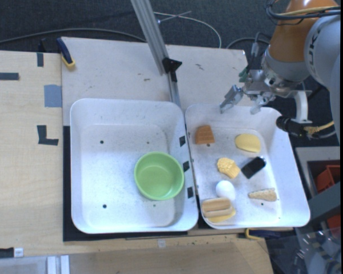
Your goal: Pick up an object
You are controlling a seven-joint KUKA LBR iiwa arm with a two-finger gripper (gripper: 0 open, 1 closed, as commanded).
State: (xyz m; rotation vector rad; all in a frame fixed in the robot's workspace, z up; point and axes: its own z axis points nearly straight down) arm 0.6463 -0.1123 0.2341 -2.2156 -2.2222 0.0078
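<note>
Nothing is picked up yet, as far as we can judge: our gripper [241, 103] hangs over the far rim of the right bin [290, 170] with its two fingers spread apart and nothing between them. Every candidate lies loose on that bin's floor. A small brown block [204, 135] sits nearest the gripper, toward the wall shared with the left bin [97, 119]; a yellow lemon-like piece [248, 142] lies to its right, near the middle. Further toward us we see a lumpy yellow piece [227, 167] just beside a black block [253, 167], then a white egg [224, 190] touching or nearly touching a hot dog bun [219, 209] at the near wall, and a tan wedge [263, 195] apart on the right. A green bowl [158, 176] rests in the left bin. We take the whole task to lie ahead: choosing one item, descending over it, closing, and lifting it off the desk.
</note>
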